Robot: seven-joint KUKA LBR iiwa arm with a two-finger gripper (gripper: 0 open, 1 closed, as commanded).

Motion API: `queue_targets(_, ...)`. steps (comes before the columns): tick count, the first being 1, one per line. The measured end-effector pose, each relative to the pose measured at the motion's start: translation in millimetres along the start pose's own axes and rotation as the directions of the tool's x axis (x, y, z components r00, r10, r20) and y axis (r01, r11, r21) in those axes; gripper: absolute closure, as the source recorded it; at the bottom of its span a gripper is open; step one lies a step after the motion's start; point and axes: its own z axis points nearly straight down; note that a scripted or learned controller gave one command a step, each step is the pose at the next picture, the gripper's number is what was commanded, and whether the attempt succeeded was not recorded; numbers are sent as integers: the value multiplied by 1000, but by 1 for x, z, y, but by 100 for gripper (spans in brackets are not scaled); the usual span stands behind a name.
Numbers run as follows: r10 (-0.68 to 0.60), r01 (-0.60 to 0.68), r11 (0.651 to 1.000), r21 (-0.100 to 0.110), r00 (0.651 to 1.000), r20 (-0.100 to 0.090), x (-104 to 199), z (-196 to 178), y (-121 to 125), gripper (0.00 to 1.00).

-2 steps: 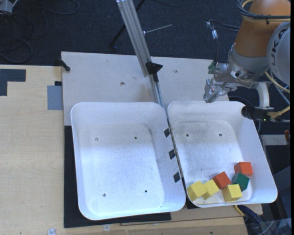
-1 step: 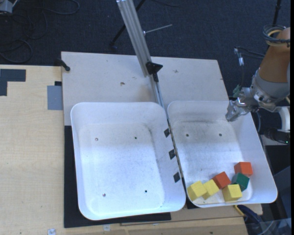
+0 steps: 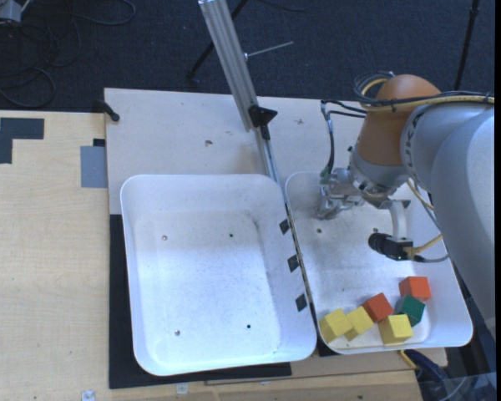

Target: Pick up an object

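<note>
Coloured wooden cubes (image 3: 382, 312) cluster at lower right of the right white bin (image 3: 344, 257); the gripper (image 3: 332, 207), jaw state unreadable, hangs far above-left, risking an empty grasp.

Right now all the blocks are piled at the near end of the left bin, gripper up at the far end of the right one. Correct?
Wrong bin. The camera view shows the blocks at the near end of the right bin, not the left bin. The rest holds: the gripper is at the far end of the right bin, apart from the blocks.
</note>
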Motion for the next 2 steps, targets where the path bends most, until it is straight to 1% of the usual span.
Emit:
queue_targets(1,13,-13,1000,4,1000,3,-86,-3,-76,100)
queue_targets(2,-1,1,1000,-3,1000,-3,-12,-2,-32,100)
